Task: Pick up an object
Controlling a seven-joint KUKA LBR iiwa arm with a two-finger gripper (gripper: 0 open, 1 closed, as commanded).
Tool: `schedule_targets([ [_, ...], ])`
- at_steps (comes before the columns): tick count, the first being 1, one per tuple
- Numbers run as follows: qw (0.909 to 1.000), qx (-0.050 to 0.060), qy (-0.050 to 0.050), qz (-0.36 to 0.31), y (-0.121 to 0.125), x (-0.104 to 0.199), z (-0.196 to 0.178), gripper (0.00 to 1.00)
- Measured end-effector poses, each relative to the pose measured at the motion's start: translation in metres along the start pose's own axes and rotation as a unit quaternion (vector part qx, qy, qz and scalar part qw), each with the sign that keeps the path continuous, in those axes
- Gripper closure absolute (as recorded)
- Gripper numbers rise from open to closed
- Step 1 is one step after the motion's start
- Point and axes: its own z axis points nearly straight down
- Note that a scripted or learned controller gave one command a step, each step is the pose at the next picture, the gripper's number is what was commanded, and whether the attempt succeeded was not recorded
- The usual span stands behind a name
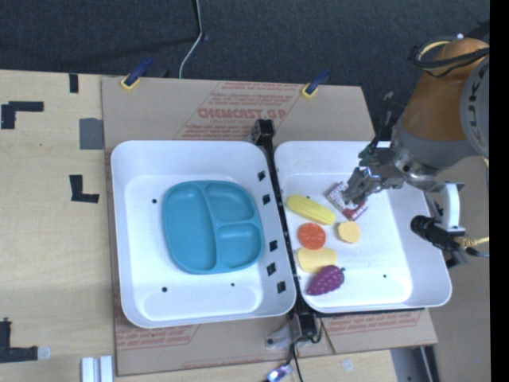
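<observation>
So the gripper [350, 197] is down inside the right bin [413, 293], hovering just at 1 o'clock from the toy food pile. Can't tell if it's released or clenched, too blurry at that end. Nothing looks lifted. The corn [311, 209], tomato [311, 235], small yellow round piece [348, 231], yellow chunk [316, 258] and purple grapes [324, 279] all sit on the bin floor, bunched toward its 9 o'clock side. The left bin [135, 293] just holds a blue divided plate [212, 225]. I'd say the pick isn't done yet: grabbing and lifting are both left.
</observation>
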Motion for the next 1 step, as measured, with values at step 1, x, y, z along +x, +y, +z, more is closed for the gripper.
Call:
schedule_targets([
  [1,1.0000,0.000,0.000,0.000,0.0249,0.0563,0.0088,1.00],
])
